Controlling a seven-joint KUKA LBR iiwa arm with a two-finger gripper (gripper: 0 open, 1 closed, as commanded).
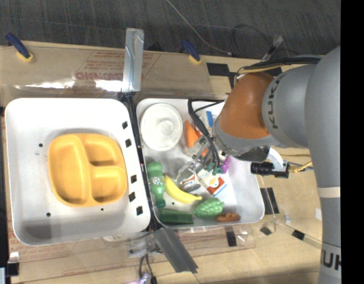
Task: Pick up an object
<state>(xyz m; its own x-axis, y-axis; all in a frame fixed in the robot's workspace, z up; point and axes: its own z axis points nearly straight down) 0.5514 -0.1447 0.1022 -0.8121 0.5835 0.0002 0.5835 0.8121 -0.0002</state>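
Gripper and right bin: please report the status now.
Gripper low in right bin, among the clutter; finger state unclear. Nothing seen held. Banana, green bottle, white bowl crowd close. Yellow tray alone in left bin.

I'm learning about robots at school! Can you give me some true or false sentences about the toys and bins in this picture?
1. The yellow tray sits in the left bin. True.
2. The banana lies in the left bin. False: it is in the right bin.
3. The white bowl is in the right bin. True.
4. The gripper hangs over the yellow tray. False: it is over the right bin's toys.
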